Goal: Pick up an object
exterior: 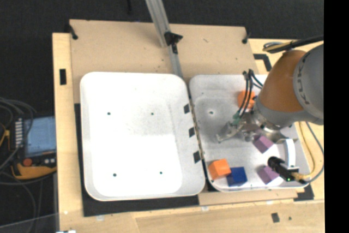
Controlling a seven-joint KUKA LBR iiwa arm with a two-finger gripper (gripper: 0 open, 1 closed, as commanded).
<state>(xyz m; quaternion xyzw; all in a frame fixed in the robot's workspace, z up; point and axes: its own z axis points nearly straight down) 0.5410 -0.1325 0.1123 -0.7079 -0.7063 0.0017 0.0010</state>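
Arm (305,82): rounded grey casing with a broad orange band (281,84) above the wrist, black cables (250,84) running alongside it with a small green fitting, and a grey metallic two-finger gripper (224,133) of angular linkage at the centre right of the frame.

Grey arm (305,84) with orange band reaching in from right, wrist bent down, tool (226,132) low
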